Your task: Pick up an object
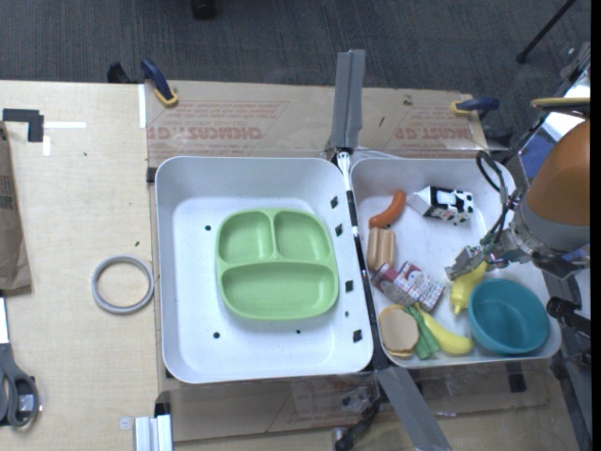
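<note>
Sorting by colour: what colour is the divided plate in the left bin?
Light green; the divided plate shows clearly in the camera view.

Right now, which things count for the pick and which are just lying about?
For the pick:
hand
yellow banana
blue bowl
sausage
hot dog bun
snack packet

Lying about:
green divided plate
tape ring
scissors

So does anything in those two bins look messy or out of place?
Nothing looks spilled or broken. The left bin holds a green divided plate lying flat. The right bin is crowded: toy foods, a crumpled wrapper and a blue bowl lie jumbled, some overlapping, near the end effector.
</note>
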Available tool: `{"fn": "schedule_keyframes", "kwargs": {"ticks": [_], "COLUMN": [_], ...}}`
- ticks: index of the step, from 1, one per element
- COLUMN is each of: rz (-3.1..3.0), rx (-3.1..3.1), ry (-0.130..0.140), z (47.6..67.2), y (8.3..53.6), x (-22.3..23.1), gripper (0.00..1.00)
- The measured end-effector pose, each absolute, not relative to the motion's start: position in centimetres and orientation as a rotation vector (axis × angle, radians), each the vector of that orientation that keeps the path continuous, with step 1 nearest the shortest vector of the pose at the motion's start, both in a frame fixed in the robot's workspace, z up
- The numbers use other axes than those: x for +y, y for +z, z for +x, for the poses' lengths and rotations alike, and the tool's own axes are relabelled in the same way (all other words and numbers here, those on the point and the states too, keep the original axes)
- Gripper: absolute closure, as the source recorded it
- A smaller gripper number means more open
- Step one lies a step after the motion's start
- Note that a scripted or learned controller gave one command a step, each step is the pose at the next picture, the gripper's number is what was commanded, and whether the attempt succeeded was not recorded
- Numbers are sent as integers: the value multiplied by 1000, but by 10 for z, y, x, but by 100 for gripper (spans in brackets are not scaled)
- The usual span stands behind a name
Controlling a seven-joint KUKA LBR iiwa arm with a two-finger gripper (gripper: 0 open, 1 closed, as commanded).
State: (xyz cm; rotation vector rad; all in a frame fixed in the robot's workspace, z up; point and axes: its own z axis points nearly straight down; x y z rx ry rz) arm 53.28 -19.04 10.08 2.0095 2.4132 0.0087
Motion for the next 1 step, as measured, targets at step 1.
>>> {"fn": "schedule_keyframes", "kwargs": {"ticks": [1], "rz": [2212], "rx": [2230], "ry": [-3], "z": [566], "y": [267], "x": [-137], "gripper": [100]}}
